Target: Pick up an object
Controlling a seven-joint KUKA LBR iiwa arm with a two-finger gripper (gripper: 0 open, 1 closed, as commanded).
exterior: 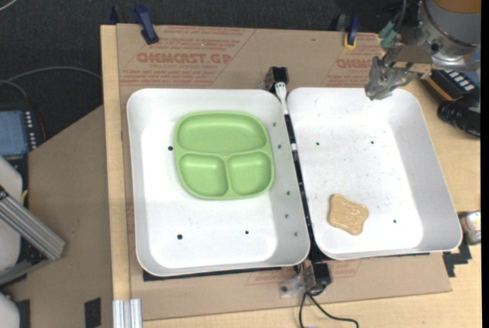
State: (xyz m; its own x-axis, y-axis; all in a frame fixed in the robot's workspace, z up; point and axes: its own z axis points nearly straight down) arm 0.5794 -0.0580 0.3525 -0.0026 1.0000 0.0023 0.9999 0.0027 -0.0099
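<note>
A tan, cookie-like piece lies in the right bin, near its front edge. In the left bin sits a green divided plate with three compartments, nothing on it. My gripper hangs over the far edge of the right bin, well behind the tan piece and apart from it. Nothing shows between its fingers.
The two white bins rest on a cardboard sheet held by blue clamps at the back. A black clip sits where the bins meet at the far side. Cables and clutter lie off the bench to the right.
</note>
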